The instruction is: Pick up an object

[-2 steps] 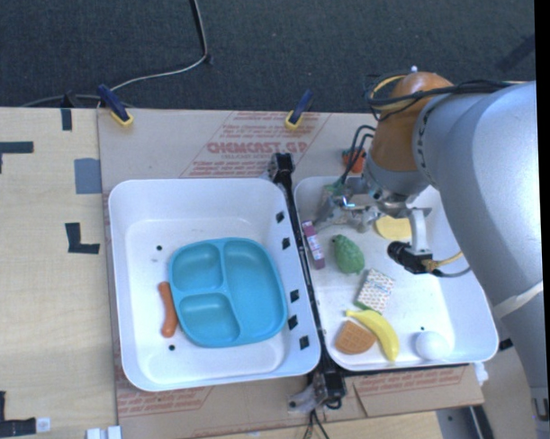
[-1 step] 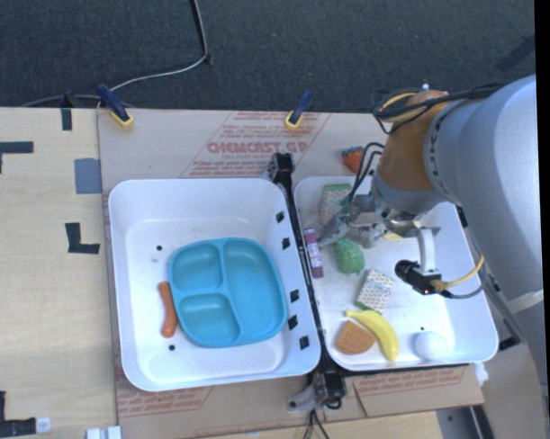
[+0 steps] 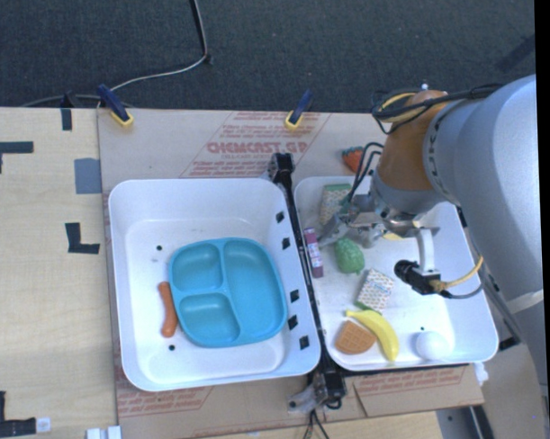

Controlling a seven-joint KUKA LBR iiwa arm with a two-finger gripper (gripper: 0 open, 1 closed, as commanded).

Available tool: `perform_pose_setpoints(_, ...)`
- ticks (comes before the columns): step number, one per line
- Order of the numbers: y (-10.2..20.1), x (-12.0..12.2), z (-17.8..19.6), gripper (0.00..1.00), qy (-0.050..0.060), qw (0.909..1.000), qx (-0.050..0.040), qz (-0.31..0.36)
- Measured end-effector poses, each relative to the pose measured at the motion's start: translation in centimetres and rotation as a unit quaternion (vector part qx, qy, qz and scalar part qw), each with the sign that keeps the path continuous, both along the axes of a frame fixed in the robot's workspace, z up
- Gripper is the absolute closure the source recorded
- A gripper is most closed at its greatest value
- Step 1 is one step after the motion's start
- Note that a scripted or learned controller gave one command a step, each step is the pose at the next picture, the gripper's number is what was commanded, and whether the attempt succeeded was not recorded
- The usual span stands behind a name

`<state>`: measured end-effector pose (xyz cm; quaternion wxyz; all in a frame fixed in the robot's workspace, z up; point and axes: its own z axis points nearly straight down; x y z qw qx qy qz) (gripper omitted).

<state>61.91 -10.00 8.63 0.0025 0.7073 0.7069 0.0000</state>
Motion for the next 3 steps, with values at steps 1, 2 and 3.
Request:
perform_pose_setpoints(1,0.2,1.2,0.0,0.0,0.001,1.0,-0.0008,0.0)
perform_pose_setpoints(2,0.1,-3.5,0.0,0.0,0.0,1.0,0.0005,0.0)
perform_pose_setpoints(3,0.1,-3.5,1.0,1.0,0.0,1.0,0.0004,0.001)
